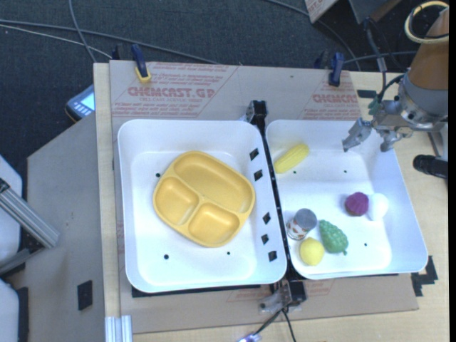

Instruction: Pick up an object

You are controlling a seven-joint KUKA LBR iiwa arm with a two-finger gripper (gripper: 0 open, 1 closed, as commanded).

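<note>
A: Dark carpet with loose cables (78, 20) lies behind a bench (78, 162) topped by a brown board (192, 91), held at its far edge by two clamps, one at the left (140, 63) and one at the right (335, 68). What sits on the board?

B: Two shallow white bins side by side, touching along a black divider with clips. The left bin (135, 255) holds a yellow sectioned plate (204, 198), lying flat and turned at an angle, near the bin's middle.

A: And the right bin (399, 241)?

B: Five small things. A yellow corn cob (291, 157) lies near the divider in the far half. A purple ball (357, 204) sits toward the right wall, touching a small white piece (377, 206) just beside it. Near the front, a grey can (303, 221), a yellow lemon (311, 251) and a green leafy bunch (333, 236) cluster close together.

A: Where is the arm?

B: From where I stand it enters at the right, with the orange band above the wrist. The gripper (371, 139) hangs over the far right corner of the right bin, its two fingers spread apart with nothing between them.

A: How does it stand to the objects?

B: Well apart from all; the corn cob and purple ball are the nearest. Every object rests on the bin floor.
</note>
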